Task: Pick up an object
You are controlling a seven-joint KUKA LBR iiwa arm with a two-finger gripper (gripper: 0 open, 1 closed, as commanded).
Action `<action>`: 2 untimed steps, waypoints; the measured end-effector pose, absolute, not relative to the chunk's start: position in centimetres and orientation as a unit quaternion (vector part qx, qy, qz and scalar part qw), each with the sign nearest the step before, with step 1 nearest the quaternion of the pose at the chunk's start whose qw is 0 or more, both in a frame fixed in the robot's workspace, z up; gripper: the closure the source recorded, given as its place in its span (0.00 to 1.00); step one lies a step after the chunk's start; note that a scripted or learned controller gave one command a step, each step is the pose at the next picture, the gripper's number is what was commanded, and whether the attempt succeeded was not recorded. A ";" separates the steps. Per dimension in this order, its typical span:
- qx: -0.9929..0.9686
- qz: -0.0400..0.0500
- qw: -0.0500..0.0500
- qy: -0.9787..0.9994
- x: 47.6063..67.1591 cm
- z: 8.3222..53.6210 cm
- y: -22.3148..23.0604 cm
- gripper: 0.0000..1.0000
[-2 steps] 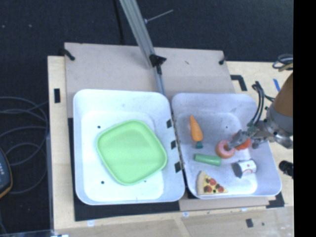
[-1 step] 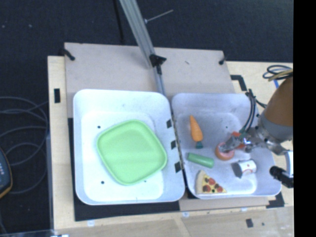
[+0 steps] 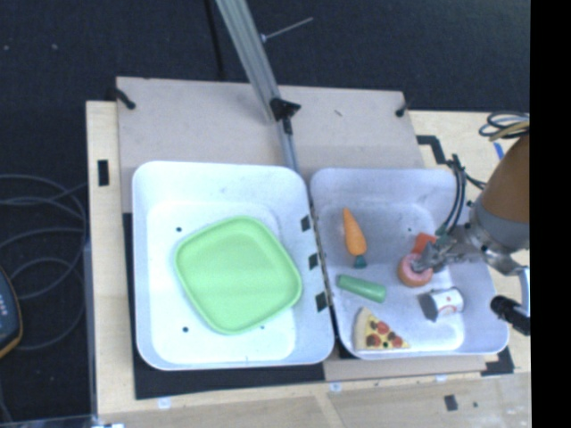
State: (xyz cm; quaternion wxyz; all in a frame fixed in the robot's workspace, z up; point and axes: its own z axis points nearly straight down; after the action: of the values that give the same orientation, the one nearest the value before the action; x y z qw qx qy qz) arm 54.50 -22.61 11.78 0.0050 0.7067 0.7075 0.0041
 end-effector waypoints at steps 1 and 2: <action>0.707 0.001 0.002 0.707 54.1 17.3 -21.8 1.00; 0.707 0.001 0.002 0.707 54.2 21.7 -22.4 1.00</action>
State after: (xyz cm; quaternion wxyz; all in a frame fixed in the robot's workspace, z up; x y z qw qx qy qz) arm 54.24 -22.38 21.69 0.0021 0.7071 0.7071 0.0012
